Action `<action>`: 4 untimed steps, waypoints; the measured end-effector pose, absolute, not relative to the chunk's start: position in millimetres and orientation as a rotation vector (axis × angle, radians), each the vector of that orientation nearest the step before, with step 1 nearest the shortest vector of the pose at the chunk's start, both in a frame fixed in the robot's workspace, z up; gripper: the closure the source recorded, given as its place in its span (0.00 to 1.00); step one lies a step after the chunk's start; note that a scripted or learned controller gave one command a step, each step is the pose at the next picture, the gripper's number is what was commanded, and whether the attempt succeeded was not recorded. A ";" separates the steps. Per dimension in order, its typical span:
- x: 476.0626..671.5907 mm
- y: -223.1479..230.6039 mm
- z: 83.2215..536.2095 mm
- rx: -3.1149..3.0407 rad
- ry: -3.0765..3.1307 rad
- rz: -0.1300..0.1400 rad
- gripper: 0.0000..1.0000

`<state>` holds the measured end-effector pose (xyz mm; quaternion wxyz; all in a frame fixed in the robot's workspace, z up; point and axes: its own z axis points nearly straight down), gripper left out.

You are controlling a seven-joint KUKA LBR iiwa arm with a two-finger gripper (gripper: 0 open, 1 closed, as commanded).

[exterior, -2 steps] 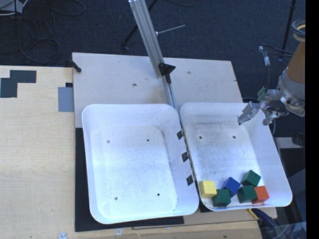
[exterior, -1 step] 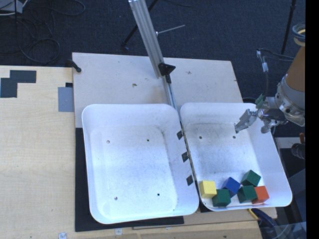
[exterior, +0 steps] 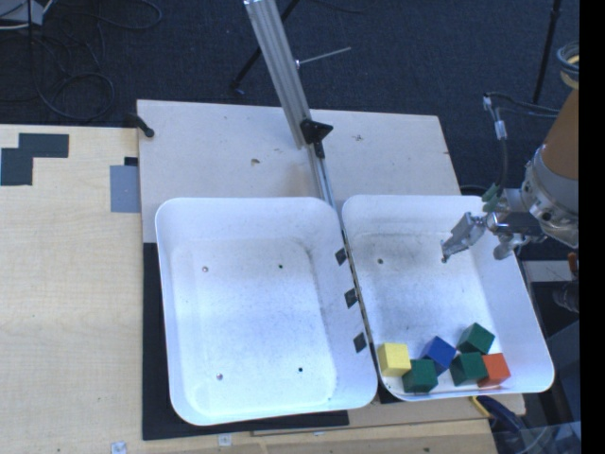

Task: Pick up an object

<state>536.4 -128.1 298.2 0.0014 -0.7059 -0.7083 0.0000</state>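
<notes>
Six blocks (exterior: 444, 358) clustered at right bin's (exterior: 416, 225) near edge, claw (exterior: 463, 236) state unclear.

No readable text, labels, brands or numbers anywhere. Bins (exterior: 250, 400), blocks (exterior: 440, 351) and worktop (exterior: 66, 282) carry no legible markings; dark patches on the worktop are plain shapes, not writing.

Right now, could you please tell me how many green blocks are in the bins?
3, all in the right bin's near corner: one farthest back, one beside the orange block, one beside the yellow block.
</notes>
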 end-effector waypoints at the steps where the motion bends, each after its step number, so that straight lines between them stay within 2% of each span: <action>1: 524.0 -105.8 285.2 -2.216 -2.220 0.004 0.00; 2: 494.5 -100.8 269.7 -2.223 -2.212 0.006 0.00; 3: 486.6 -79.8 273.6 -2.216 -2.220 0.002 0.00; 4: 490.6 -73.6 251.8 -2.219 -2.216 0.006 0.00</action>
